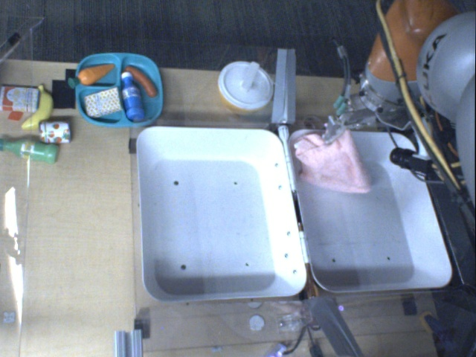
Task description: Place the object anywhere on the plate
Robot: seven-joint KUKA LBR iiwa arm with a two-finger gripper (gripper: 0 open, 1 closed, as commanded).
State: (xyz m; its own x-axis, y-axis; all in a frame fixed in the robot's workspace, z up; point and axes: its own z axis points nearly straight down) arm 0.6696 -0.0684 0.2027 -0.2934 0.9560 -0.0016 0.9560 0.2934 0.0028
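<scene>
Camera view: beyond the two shallow white bins, a blue compartment plate (pixel 119 89) of toy food, a round white lidded tub (pixel 246 85), a yellow toy banana (pixel 39 108), a small printed can (pixel 55 132) and a green bottle (pixel 30 150) on the wooden bench. Left bin (pixel 216 214) bare, smooth plastic. In the right bin (pixel 379 229), far-left corner: a soft, crumpled pink cloth (pixel 332 162). Two-finger metal gripper (pixel 334 127) just above the cloth's top edge, fingertips touching or pinching fabric; clamped or apart, cannot tell.
</scene>
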